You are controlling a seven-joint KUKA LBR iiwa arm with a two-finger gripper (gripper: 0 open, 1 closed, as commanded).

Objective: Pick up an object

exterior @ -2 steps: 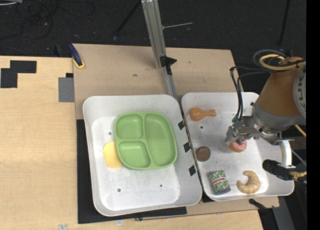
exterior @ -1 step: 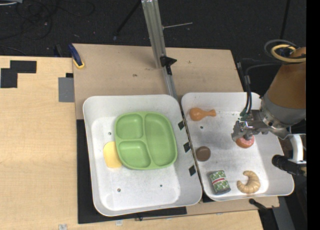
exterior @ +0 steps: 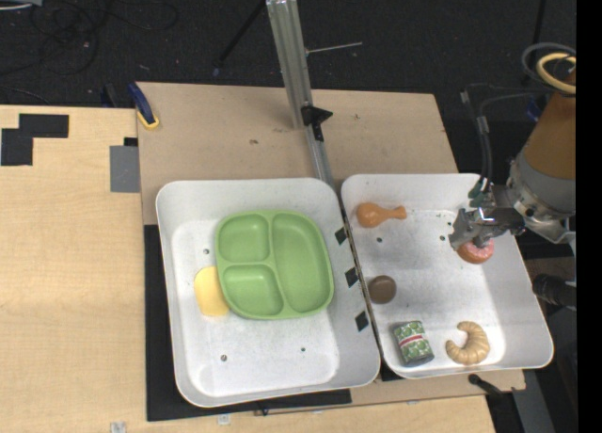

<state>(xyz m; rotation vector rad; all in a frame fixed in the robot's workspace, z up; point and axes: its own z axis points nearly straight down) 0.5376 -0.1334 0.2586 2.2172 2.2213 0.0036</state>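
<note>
Nearest the camera, along the front edge of the right bin (exterior: pixel 527 346), lie a small green can (exterior: pixel 412 343) and, just to its right, a tan croissant (exterior: pixel 469 342), close together but not touching. A little farther back, near that bin's left wall, sits a small brown round thing (exterior: pixel 381 288). Up by the far left corner of the same bin lies an orange drumstick-shaped toy (exterior: pixel 379 216).

At the right side of this bin the gripper (exterior: pixel 476 230) hangs low over a pink-red round thing (exterior: pixel 476 251), which rests on the bin floor just under and in front of it. Whether the thing is between the fingers cannot be told, and the gripper's opening is hidden by its own body. The grey arm (exterior: pixel 550 163) rises behind it toward the right.

Left bin (exterior: pixel 179 210) holds a green divided plate (exterior: pixel 275 264) with three compartments, lying flat near the middle. A yellow piece (exterior: pixel 209 293) lies touching the plate's left edge, partly tucked under it. Both bins stand on a desk (exterior: pixel 66 233) of pale wood.
</note>
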